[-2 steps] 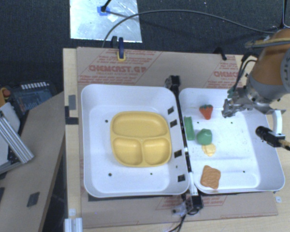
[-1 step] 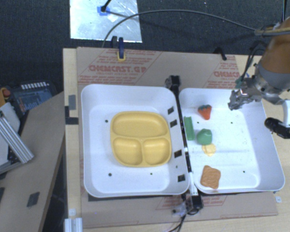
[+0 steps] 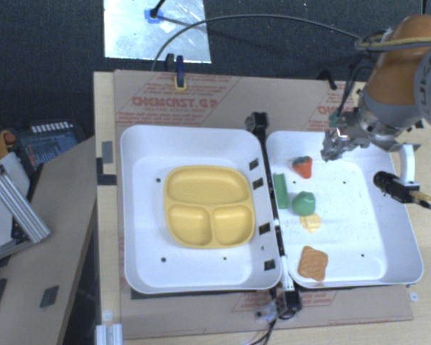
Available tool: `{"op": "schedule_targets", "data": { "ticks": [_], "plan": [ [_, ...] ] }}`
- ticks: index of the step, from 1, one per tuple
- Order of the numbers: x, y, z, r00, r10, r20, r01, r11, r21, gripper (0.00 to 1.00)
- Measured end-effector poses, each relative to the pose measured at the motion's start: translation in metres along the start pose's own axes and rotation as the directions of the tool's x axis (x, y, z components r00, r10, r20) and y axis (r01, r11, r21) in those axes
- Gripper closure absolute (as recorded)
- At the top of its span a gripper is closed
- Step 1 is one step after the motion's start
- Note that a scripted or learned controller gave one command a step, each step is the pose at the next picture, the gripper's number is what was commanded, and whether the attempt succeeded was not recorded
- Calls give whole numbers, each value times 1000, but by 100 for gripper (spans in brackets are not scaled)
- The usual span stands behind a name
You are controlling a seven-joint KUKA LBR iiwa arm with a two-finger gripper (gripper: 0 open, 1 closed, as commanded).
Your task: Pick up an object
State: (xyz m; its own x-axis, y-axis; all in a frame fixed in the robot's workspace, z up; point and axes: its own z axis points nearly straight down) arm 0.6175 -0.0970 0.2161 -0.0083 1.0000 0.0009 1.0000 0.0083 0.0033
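The right bin holds a red and green strawberry-like toy, a green stick, a round green piece, a small yellow piece and an orange-brown biscuit-like piece. My gripper hangs over the back of this bin, just right of the red toy and apart from it. Nothing shows between its fingers.
The left bin bears a yellow divided tray. A black divider with clips runs between the bins. Brown cardboard lies under both. Bare white floor fills the right half of the right bin.
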Motion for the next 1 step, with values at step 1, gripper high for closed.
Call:
{"op": "schedule_targets", "data": {
  "ticks": [1],
  "plan": [
    [62, -6, -2, 1000, -2, -1, 2, 1000, 2, 100]
  ]
}}
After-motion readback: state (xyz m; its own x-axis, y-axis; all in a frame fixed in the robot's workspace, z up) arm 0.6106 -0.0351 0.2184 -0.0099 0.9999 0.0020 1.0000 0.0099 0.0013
